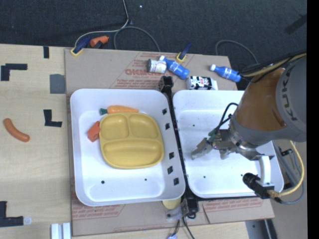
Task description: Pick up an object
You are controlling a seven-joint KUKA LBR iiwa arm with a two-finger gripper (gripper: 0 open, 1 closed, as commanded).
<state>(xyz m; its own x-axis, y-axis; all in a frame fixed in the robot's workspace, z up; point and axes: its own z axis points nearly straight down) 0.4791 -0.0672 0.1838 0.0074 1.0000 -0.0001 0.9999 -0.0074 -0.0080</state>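
The left bin (pixel 84 183) holds a yellow divided plate (pixel 131 139). An orange carrot (pixel 122 109) lies along the plate's far edge, and a small red-orange piece (pixel 93 131) rests against its left side. My gripper (pixel 209 150) hangs low over the right bin (pixel 199 108), near its middle. Its fingers (pixel 198 152) are spread open and nothing shows between them. The grey and orange arm (pixel 264 108) covers the bin's right part.
On the cardboard behind the bins lie a white bottle (pixel 157 64), two blue bottles (pixel 178 69) (pixel 226 73) and a black-and-white box (pixel 202 82). A toy sausage (pixel 16 130) lies on the bench far left. An orange clamp (pixel 99 40) sits at the back.
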